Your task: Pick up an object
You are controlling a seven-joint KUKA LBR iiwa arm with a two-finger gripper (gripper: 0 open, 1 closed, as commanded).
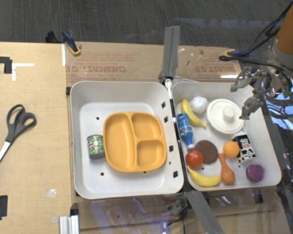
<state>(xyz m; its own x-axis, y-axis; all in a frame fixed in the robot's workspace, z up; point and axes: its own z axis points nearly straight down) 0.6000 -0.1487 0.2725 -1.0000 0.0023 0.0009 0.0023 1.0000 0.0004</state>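
My gripper (244, 97) hangs open over the upper right corner of the right bin (268, 145), nothing between its fingers. Just to its left and below lies a white round lid (225, 115). The same bin holds a white ball (199, 104), a banana (190, 112), a blue bottle (185, 128), a brown disc (206, 151), a red tomato (194, 158), an orange (231, 149), a cow-patterned carton (245, 148), a purple fruit (254, 172), an orange gourd (226, 172) and a second banana (202, 178).
The left bin (83, 106) holds a yellow divided plate (135, 141) and a small green can (95, 146). Scissors (14, 126) lie on the bench at far left. A grey bar (171, 48) runs up from between the two bins.
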